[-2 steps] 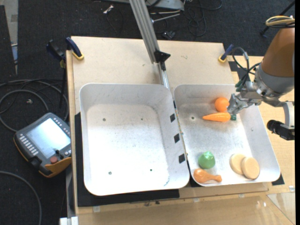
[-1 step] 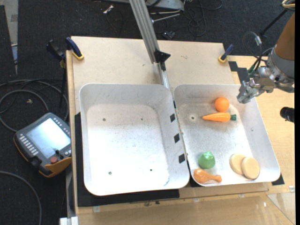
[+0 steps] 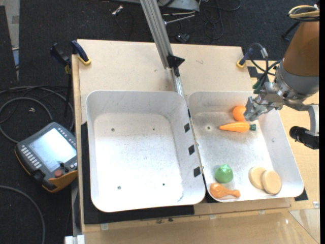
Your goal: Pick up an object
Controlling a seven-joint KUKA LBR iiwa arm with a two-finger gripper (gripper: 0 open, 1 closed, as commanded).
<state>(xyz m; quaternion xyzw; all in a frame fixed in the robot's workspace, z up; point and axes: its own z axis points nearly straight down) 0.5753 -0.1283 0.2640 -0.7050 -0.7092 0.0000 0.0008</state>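
Note:
The right bin [image 3: 284,146] holds an orange ball [image 3: 238,113], an orange carrot with a green end [image 3: 236,127], a green round piece [image 3: 223,174], an orange drumstick-shaped piece [image 3: 224,191] and two tan round slices [image 3: 265,179]. My gripper [image 3: 252,114] hangs over the back of the right bin, its tip right beside the orange ball and just above the carrot's green end. Nothing shows between its tips.
The left bin [image 3: 101,105] sits beside the right one, split by a shared wall with black clips [image 3: 193,149]. A metal pole [image 3: 160,29] slants up from the back of the bench. Yellow clamps [image 3: 84,60] hold the board's back corners. A teach pendant [image 3: 45,156] lies left of the bench.

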